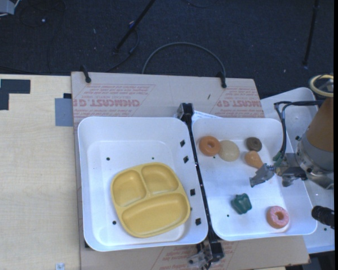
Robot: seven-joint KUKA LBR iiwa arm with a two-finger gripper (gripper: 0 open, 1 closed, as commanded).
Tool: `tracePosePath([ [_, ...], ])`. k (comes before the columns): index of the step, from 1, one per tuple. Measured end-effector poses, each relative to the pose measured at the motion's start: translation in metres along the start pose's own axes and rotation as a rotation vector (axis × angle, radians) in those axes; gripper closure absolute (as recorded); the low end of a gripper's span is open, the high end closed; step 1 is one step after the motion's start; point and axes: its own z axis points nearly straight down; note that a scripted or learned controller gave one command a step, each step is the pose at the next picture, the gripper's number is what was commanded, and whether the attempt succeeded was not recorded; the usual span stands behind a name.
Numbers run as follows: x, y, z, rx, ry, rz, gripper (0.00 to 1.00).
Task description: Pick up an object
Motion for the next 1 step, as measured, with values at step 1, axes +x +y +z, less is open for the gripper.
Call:
tracePosePath([
  [1, -0.0064, -0.0088, 0.0541, 0.005, 0.002, 0.001, 0.0],
])
